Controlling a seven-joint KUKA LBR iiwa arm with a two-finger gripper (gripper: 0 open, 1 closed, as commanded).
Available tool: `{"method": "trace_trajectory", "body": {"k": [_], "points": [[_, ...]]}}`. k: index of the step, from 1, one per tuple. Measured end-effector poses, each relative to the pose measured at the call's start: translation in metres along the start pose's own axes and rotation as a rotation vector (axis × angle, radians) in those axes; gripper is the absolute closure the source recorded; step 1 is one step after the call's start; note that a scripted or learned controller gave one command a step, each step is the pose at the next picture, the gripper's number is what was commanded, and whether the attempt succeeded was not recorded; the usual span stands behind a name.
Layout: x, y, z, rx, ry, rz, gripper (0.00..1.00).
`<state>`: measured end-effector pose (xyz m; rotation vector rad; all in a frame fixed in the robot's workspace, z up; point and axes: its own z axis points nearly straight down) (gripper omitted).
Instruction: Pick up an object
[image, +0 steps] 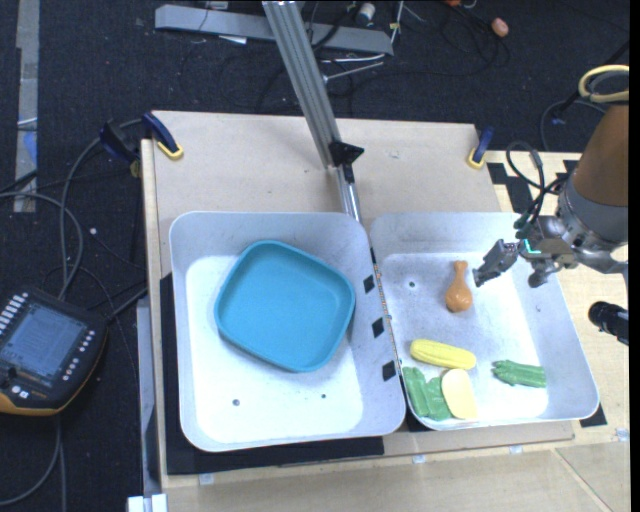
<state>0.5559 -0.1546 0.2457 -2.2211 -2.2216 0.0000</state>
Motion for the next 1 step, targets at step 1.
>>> {"method": "trace_trajectory", "body": {"k": [1], "points": [[0.0000,0.0000,0.0000,0.000,0.000,0.000,0.00]]}}
